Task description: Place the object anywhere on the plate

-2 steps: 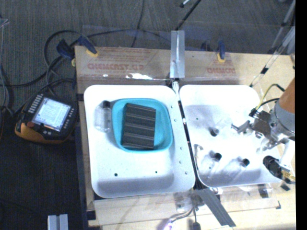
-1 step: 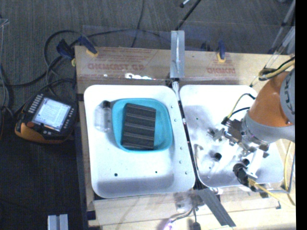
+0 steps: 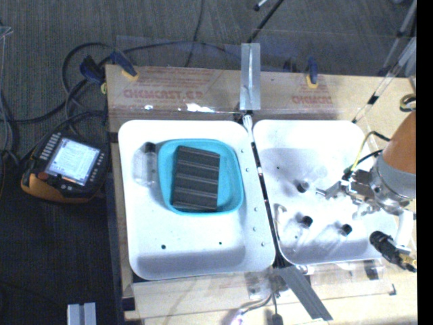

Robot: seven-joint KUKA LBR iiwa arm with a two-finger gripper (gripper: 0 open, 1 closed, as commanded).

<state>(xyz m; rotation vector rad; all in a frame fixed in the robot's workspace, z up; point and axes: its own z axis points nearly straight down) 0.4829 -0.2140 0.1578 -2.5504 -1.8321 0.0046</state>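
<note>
Writing: red print runs along the cardboard backboard [image 3: 223,93] behind the bins, in two patches, one left and one right of the metal post [image 3: 249,76]; it is too blurred for me to read.
Screen: a handheld pendant [image 3: 66,164] with a lit pale display lies on the floor left of the table; nothing on the display is legible.
Table: a pale wooden table [image 3: 406,296] carries two shallow white bins side by side, touching along the middle.
Room: dark grey carpet [image 3: 47,19] all around, black cables looping across it at upper left, and blue and yellow clamps on the backboard's top edge.
Left bin [image 3: 189,256]: it holds a blue plate [image 3: 233,181] near its upper half.
Object: a dark ribbed rectangular block [image 3: 196,178] lies flat on the plate, slightly tilted, well inside the rim.
Beside the plate: a clear, bottle-like thing [image 3: 145,162] lies just left of it, against the plate's edge.
Right bin [image 3: 304,147]: a few small dark bits sit on its floor.
My arm: it comes in from the right, with the orange band [image 3: 409,144] at the frame edge.
My tool [image 3: 338,189]: it hangs over the right bin, well apart from the plate; I cannot tell how it is set, and I see nothing in it.
</note>
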